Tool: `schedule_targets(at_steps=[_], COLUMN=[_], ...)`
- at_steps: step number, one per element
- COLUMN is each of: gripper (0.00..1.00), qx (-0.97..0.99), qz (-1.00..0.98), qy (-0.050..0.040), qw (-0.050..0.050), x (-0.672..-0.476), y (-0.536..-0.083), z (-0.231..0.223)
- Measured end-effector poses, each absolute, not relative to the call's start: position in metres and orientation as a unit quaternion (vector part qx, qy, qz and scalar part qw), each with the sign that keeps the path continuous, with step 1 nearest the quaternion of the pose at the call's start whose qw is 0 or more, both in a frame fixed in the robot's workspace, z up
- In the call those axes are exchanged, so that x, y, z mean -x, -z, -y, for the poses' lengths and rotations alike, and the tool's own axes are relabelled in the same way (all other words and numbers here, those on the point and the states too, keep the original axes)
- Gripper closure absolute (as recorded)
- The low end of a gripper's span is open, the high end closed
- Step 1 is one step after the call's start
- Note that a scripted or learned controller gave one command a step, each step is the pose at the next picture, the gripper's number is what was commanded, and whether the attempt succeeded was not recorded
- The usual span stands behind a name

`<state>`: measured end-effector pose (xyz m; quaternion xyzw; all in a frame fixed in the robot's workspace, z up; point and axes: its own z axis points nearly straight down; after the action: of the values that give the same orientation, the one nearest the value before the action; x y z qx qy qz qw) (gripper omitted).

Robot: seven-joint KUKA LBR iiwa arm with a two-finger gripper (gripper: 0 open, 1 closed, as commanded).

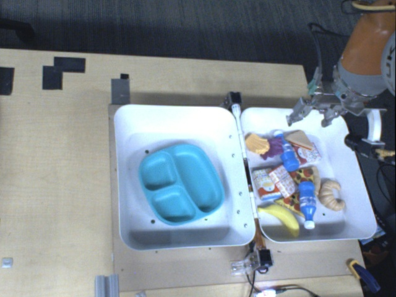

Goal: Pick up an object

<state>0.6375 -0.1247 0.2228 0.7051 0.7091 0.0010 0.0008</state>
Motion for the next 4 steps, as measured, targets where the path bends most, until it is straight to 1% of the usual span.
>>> schedule_targets(at_steps=[1,2,3,4], gripper=[0.00,1.00,0.00,0.00], qx=[-0.706,-0.706,-0.705,-0.705], qz=[-0.708,-0.709,-0.709,-0.709], qy=[-0.0016,-0.0029,-0.0028,-0.0028], qw=[0.002,0.004,0.004,0.003], x=[-0.578,-0.579,-0.579,-0.616], y=[-0.098,-0.110,-0.110,-0.087], z=[0.149,0.149,0.149,0.121])
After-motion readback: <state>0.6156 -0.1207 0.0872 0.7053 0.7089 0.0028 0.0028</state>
